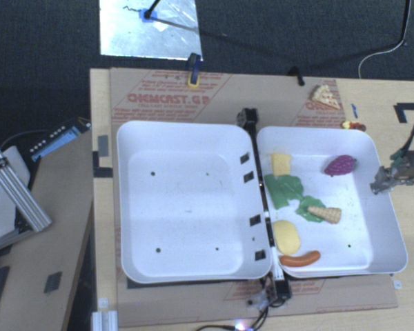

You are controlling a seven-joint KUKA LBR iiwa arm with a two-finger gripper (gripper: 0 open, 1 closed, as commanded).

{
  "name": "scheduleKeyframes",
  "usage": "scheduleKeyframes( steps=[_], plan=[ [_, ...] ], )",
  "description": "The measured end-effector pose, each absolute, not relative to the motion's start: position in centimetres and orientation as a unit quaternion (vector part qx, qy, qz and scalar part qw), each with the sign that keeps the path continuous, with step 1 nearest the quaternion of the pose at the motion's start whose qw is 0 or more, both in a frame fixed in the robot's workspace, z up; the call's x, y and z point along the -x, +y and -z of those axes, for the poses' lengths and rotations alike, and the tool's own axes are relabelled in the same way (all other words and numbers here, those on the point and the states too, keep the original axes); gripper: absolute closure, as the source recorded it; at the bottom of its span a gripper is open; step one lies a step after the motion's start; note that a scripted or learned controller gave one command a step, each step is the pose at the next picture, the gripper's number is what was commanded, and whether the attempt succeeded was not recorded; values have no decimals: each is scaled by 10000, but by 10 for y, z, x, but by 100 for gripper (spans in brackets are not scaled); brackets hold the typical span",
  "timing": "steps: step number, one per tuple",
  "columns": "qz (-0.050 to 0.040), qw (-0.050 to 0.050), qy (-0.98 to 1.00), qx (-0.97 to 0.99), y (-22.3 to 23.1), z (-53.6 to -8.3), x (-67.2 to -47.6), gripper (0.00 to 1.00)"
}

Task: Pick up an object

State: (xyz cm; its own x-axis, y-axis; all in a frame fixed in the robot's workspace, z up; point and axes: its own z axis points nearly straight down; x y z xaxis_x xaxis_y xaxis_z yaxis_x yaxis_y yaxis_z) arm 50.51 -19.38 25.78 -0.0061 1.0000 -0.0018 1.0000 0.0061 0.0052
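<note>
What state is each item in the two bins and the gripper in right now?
Purple grape bunch toy: lying in right bin, untouched.
Yellow cheese block: lying flat by the divider.
Green lettuce leaf: lying flat, mid bin.
Tan ice cream cone: on its side.
Yellow lemon: resting near front.
Orange sausage: lying along front wall.
Gripper: at right bin's right rim, holding nothing visible.

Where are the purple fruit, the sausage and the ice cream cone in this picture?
purple fruit (pixel 339 165): camera view, middle of its bumpy body.
sausage (pixel 300 258): camera view, midway along its length.
ice cream cone (pixel 324 214): camera view, on the tan cone.
</note>
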Motion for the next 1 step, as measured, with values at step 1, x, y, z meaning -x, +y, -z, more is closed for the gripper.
scheduleKeyframes(
  steps=[1],
  plan=[
    [-25, 65, 7087, -7055, -208, -342, -522, 100]
  ],
)
